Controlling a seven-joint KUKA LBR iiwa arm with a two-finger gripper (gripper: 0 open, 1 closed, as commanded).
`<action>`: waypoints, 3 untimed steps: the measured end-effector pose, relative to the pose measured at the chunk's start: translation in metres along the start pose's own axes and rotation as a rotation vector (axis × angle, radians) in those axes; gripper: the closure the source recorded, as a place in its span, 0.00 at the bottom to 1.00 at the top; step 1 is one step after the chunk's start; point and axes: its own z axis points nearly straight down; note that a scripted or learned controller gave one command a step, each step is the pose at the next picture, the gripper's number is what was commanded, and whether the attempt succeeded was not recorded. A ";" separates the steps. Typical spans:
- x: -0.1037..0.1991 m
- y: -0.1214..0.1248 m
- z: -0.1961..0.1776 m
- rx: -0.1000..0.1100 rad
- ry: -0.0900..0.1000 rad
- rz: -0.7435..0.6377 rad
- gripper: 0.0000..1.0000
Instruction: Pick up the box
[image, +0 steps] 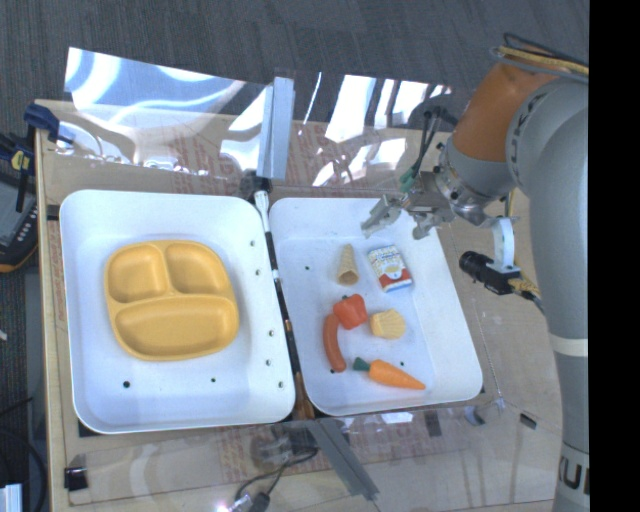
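The box (390, 268), small and white with a red and blue label, lies flat in the upper middle of the right bin (455, 330). My gripper (402, 218) hangs just above and behind it, near the bin's back edge. Its two fingers are spread apart, open, with nothing between them. The box sits a short way in front of the fingertips, untouched.
Beside the box lie an ice-cream cone (346, 264), a red pepper (350, 311), a yellow waffle-like piece (388, 324), a sausage (333, 343) and a carrot (392, 374). The left bin (80, 380) holds a yellow divided plate (170, 298).
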 end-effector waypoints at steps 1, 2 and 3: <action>0.003 0.029 0.118 0.004 0.002 -0.060 0.00; 0.000 -0.023 0.101 0.001 0.000 -0.153 0.00; 0.000 -0.023 0.101 0.001 0.000 -0.153 0.00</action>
